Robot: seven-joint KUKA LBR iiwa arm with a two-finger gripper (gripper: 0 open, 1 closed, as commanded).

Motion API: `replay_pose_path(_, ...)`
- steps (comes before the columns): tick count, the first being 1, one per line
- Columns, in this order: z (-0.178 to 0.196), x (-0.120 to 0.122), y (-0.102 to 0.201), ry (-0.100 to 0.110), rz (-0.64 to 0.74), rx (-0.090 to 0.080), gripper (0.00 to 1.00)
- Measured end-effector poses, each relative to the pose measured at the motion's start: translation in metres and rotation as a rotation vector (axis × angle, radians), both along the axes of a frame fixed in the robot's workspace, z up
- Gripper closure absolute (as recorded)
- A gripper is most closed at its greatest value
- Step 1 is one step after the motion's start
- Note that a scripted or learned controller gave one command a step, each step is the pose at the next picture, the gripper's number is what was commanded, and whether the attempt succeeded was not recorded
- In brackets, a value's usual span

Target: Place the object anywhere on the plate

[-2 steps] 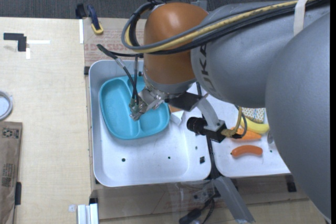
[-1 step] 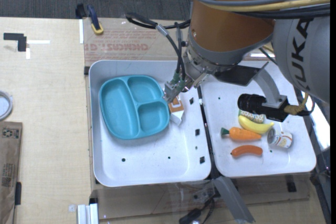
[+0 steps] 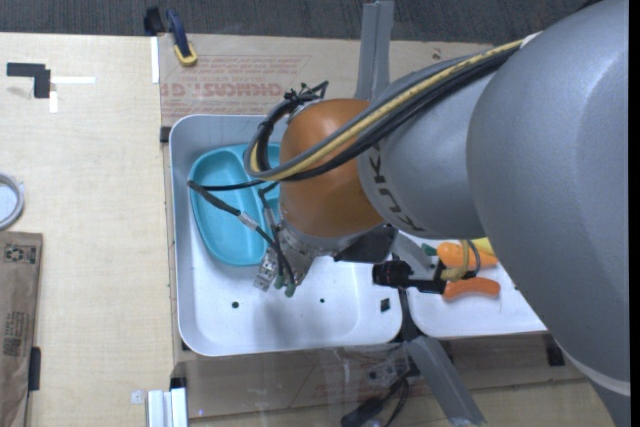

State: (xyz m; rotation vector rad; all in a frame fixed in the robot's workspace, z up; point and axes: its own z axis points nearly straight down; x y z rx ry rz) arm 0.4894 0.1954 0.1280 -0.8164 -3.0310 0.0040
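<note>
A light blue plate [image 3: 225, 205] lies in the left white bin [image 3: 205, 325], against its far left side, and the arm hides the plate's right part. My gripper [image 3: 275, 273] hangs just off the plate's near right rim, low over the bin floor, with nothing visible in it. In the right bin [image 3: 500, 315], an orange carrot-shaped object [image 3: 472, 288] lies beside another orange piece [image 3: 458, 255] with a yellow bit [image 3: 484, 246] next to it. The arm covers most of that bin.
A small black square [image 3: 385, 304] sits on the left bin's floor near the wall between the bins. The arm's big grey body spans the right half of the view. Left of the bins lie a tape roll [image 3: 5, 202] and a brown packet [image 3: 20, 315].
</note>
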Motion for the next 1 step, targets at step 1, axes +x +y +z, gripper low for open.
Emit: replay_pose_path(1, 0.0295, -0.0113, 0.0014, -0.003, -0.050, 0.001, 1.00)
